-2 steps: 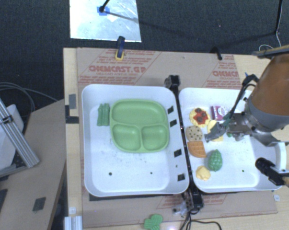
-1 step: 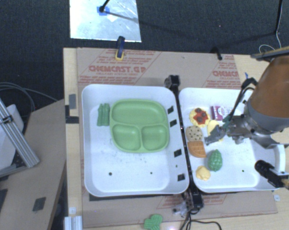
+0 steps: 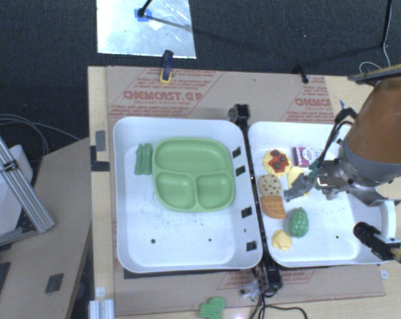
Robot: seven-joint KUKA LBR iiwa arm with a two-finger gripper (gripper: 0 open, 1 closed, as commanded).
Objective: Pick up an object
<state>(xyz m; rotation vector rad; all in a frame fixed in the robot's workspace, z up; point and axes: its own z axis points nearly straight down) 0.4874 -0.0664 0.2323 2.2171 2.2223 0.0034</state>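
On the left, a white bin (image 3: 130,244) holds a green divided tray (image 3: 192,174) and a green bean-like toy (image 3: 143,159). Across the divider, the right bin (image 3: 333,244) holds toy foods: pizza slice (image 3: 277,159), cookie (image 3: 269,185), toast (image 3: 273,207), green vegetable (image 3: 297,221), yellow piece (image 3: 281,240). The gripper (image 3: 298,188) hangs over them, partly hiding a yellow item; whether its jaws are parted or grasp anything cannot be made out.

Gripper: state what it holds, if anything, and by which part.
Cannot be told. The gripper is low in the right bin among the toy food, beside a yellow piece, but no item is visibly between its fingers.
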